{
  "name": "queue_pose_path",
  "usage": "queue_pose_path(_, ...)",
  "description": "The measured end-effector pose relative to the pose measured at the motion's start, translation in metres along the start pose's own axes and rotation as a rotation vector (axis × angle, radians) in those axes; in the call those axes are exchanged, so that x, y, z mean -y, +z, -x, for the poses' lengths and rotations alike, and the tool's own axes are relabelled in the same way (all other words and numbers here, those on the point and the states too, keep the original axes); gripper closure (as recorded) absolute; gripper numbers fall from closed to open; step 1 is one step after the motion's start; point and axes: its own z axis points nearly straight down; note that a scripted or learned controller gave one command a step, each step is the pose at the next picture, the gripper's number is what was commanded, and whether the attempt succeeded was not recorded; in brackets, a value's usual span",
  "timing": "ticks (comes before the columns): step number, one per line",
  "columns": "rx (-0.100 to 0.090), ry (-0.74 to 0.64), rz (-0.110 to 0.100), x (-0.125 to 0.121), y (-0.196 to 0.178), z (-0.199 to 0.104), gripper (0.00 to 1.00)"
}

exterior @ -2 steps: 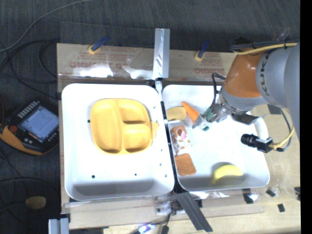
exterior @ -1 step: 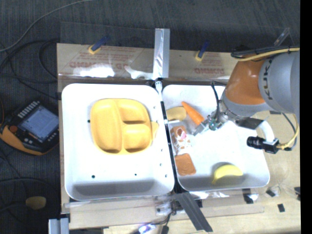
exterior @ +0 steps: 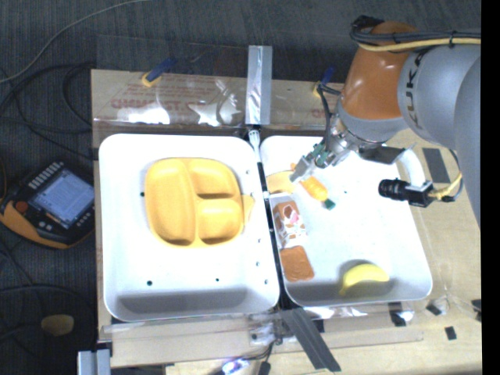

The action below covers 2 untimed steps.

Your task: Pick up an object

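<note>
Probably light, stiff and slick: small orange piece (exterior: 313, 187) in right bin (exterior: 391, 233), far-left part, just below gripper (exterior: 306, 168). Best pinched across its narrow sides. Jaw state impossible to tell.

Bright overhead light, glare on clear plastic sheet (exterior: 183, 96), slightly soft focus.

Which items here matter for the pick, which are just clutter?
Job: gripper, orange piece, packet, brown block, yellow lump, right bin.
Clutter: yellow tray, left bin, handheld pendant, cables.
</note>
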Motion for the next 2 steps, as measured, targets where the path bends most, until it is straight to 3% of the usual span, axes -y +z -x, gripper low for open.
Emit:
queue_pose_path(1, -0.001, 0.0, -0.001, 0.0, 0.0, 0.0, 0.0)
queue_pose_path(2, 0.001, 0.073, -0.003, 0.021, 0.091, 0.054, 0.0)
